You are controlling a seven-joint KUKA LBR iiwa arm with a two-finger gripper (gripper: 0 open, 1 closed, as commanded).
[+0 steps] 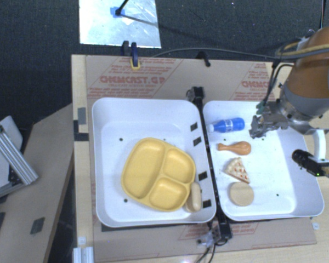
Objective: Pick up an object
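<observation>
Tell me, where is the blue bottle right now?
The blue bottle lies on its side at the far end of the right bin, near the divider, just above the drumstick and left of the gripper.

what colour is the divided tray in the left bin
Pale yellow; the divided plastic tray shows plainly in the camera view, lying in the left white bin.

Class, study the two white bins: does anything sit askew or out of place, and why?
One thing stands out: in the left bin a small beige bread-like piece lies outside the yellow divided tray, against its lower right rim. The tray itself sits turned at an angle to the bin's walls. The toy foods in the right bin lie apart, nothing spilled.
</observation>
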